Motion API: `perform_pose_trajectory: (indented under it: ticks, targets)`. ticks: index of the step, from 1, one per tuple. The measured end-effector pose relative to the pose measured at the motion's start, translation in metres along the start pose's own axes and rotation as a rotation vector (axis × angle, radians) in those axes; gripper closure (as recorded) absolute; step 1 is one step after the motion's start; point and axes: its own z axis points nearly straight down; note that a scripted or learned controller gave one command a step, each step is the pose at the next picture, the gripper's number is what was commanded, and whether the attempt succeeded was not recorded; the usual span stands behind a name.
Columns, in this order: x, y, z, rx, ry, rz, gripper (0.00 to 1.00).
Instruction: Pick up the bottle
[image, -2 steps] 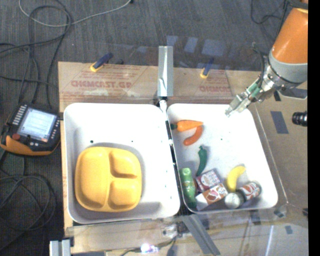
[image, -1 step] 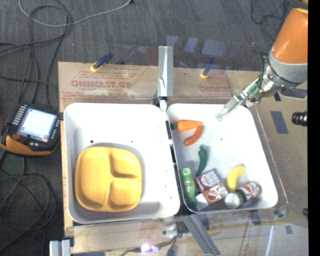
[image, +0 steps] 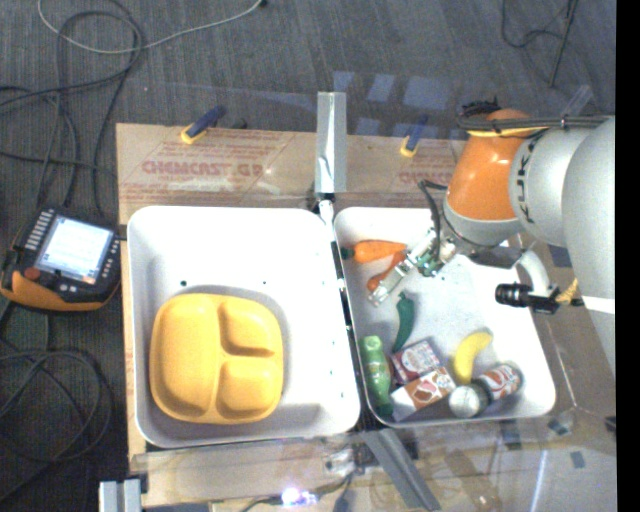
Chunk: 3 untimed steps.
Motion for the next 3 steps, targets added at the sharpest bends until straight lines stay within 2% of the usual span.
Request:
perform_pose_trajectory:
  ticks: [1,2,3]
  targets:
    - [-0.074,-0.013,-0.067,0.000,-0.001,0.129,0.00]
    - [-0.025,-0.042,-0.011,-0.018,-0.014,-0.027,0.00]
    - [0.038,-0.053,0.005,-0.006,-0.010,-0.382,0.00]
